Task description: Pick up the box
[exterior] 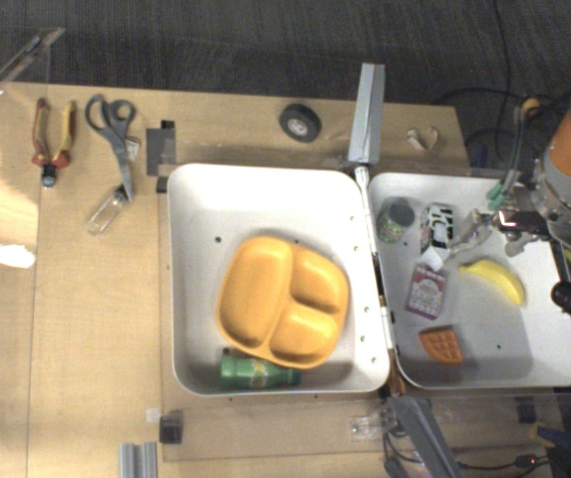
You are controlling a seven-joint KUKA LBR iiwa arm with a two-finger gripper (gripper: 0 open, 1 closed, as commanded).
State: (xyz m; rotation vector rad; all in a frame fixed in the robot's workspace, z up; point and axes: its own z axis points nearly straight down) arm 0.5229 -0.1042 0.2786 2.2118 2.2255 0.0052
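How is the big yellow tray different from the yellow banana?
The yellow tray is far bigger than the banana. The tray lies in the left bin, with a green bottle at its lower edge; the banana lies in the right bin, near the robot arm. The tray is wide with three hollow sections; the banana is a slim, curved shape. Both are yellow and rest on a white bin floor.

Table [66,317]: pale wood-grain surface with a glossy glare patch. Bins [195,267]: smooth white plastic, semi-matt. Divided tray [285,300]: glossy yellow plastic. Scissors [116,137]: metal blades with dark handles. Box [428,292]: printed card, matt. Floor [265,18]: dark, ribbed carpet-like texture.
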